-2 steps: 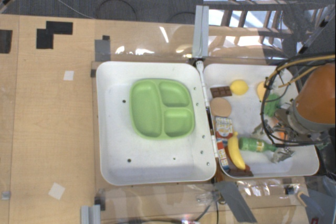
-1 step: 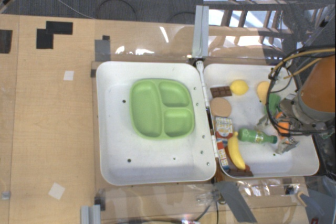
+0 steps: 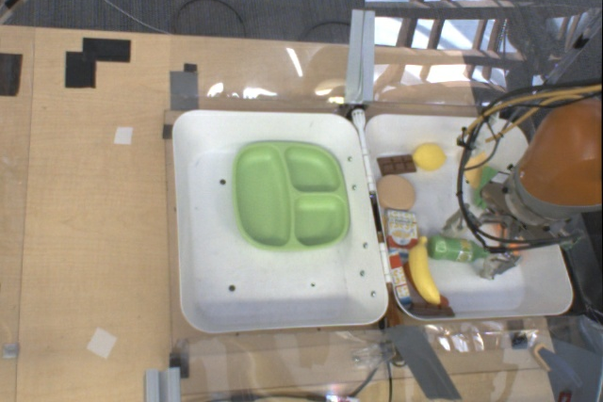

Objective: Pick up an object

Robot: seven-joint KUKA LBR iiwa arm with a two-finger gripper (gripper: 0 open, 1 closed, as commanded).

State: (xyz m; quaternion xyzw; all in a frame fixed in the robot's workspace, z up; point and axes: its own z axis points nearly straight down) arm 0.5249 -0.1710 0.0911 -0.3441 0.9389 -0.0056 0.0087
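Two white bins sit side by side on the wooden bench. The left bin [image 3: 203,202] holds a green divided plate [image 3: 288,195], lying flat near its middle. The right bin [image 3: 537,297] holds the small things, mostly along its left side: a brown bar [image 3: 396,166] near the top, a lemon [image 3: 430,156] just right of it and touching or nearly so, a tan round piece [image 3: 397,193] below the bar, a small printed packet [image 3: 401,228] under that, and a banana [image 3: 422,273] at the lower left, running down toward the bin's bottom edge. A green bottle [image 3: 457,249] lies on its side right of the banana's top end. The arm [image 3: 565,155] comes in from the right of the frame, its orange band over the bin's right half, cables looping around it. The gripper [image 3: 495,245] hangs low at the bottle's right end; whether it is spread or closed, I cannot tell, nor whether it touches the bottle.
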